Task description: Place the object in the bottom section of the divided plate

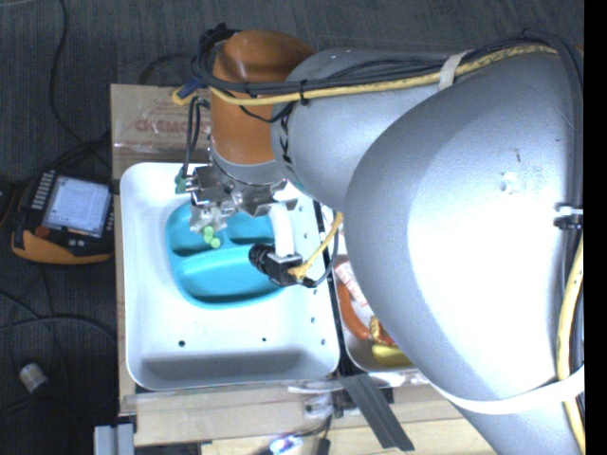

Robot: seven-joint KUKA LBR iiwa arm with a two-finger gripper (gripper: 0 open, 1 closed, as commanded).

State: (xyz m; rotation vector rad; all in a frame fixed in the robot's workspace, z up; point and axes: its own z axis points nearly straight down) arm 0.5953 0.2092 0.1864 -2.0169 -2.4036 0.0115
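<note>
A: Where does the tool (pixel 211 218) sit against the divided plate (pixel 223 273)?

B: Directly above the plate's upper part, near its top-left edge. The blue plate lies in the left white bin (pixel 156 349), and its bigger open section spreads toward the view's bottom, below and slightly right of the tool. So the coming move, as I judge it, runs down the view toward that bottom section.

A: And the object?

B: A small pale-green thing (pixel 211 238) shows right at the fingertips, just over the blue surface. It looks like one or two little rounded pieces; too small to name better, and I can't make out a long axis.

A: Is the tool pinching it?

B: I can't tell. The green bit is at the tips, but the fingers blur into the metal wrist hardware, so spread or pressed together is unclear.

A: Anything nearby?

B: A black fitting with a yellow cable (pixel 275 262) hangs over the plate's right edge.
</note>
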